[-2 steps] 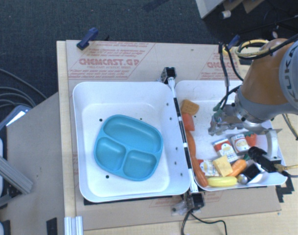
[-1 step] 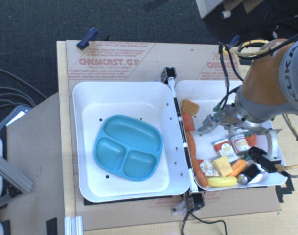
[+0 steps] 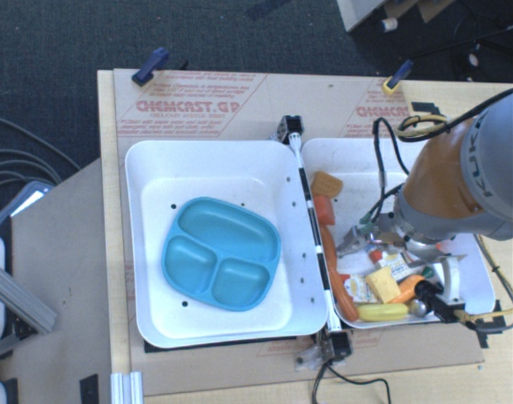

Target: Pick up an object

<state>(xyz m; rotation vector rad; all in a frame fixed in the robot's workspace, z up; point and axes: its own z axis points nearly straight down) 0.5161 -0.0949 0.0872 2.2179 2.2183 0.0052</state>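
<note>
The right bin holds a heap of toy food. A tan bread slice lies at its far left, with a red piece just in front of it. A long orange sausage-like piece runs along the left wall. Along the front lie a yellow banana, a pale yellow cheese wedge and an orange piece. My gripper is low in the middle of this bin, right over the heap, under the orange-banded wrist. The arm hides the bin's right half.
The left bin holds a blue divided tray. A black hinge strip runs between the bins. Black cables hang by the wrist. Blue clamps sit on the cardboard-covered bench behind.
</note>
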